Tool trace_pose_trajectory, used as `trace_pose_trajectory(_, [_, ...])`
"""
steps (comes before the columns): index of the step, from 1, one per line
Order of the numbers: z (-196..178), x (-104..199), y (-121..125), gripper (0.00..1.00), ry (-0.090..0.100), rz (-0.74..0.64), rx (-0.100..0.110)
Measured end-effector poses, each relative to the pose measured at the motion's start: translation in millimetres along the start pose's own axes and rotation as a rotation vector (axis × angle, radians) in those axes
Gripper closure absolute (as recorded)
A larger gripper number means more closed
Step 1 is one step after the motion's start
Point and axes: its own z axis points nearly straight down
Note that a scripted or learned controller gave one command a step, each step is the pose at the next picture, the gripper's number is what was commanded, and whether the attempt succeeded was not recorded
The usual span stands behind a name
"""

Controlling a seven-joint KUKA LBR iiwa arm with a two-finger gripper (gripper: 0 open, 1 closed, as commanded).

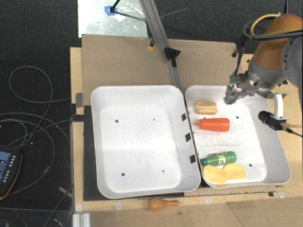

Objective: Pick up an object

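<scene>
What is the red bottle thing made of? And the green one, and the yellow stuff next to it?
The red bottle looks like smooth plastic: even colour, soft shine, likely a toy ketchup bottle. The green bottle also seems glossy plastic, with a pale label around it. The yellow pieces look matte and flat, perhaps plastic or foam toy food; the picture is too blurry to be sure.

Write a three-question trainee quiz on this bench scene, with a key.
1. True or false: the orange-red bottle lies in the left bin.
2. Which item lies nearest the gripper? A) green bottle B) tan block C) yellow pieces
3. Fill in: a small orange-brown object lies on the bench, just in front of the ___ bin.

Key: 1 false; it lies in the right bin. 2 B. 3 left.
</scene>
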Motion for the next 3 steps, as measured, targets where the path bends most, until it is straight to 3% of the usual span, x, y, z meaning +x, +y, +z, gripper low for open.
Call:
trace_pose_trajectory(1, [-55, 0, 2, 1.00, 0.000, 0.000, 0.000])
trace_pose_trajectory(2, [-86, 0, 4, 1.00, 0.001, 0.000, 0.003])
trace_pose_trajectory(3, [-78, 58, 0, 1.00, 0.004, -0.004, 0.008])
